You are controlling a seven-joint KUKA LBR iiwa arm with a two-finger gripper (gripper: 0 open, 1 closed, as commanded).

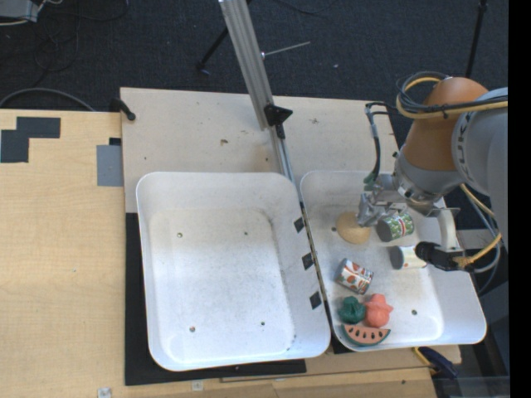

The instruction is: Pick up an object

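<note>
Nothing is lifted yet, we are judging: the gripper (375,215) is hovering low near the right bin's (465,326) far edge, beside a green-labelled can (397,226); whether it is gripping, we cannot tell.

Lots of color packed into the right white bin (465,322)

Tan rounded piece (353,231), green-and-white labeled can (396,226), red-and-white can (355,276), dark green lump (352,308), coral-red toy (377,310), and a watermelon slice (366,335), red with green rind and dark seeds. Arm (444,131) is grey with an orange band.
</note>
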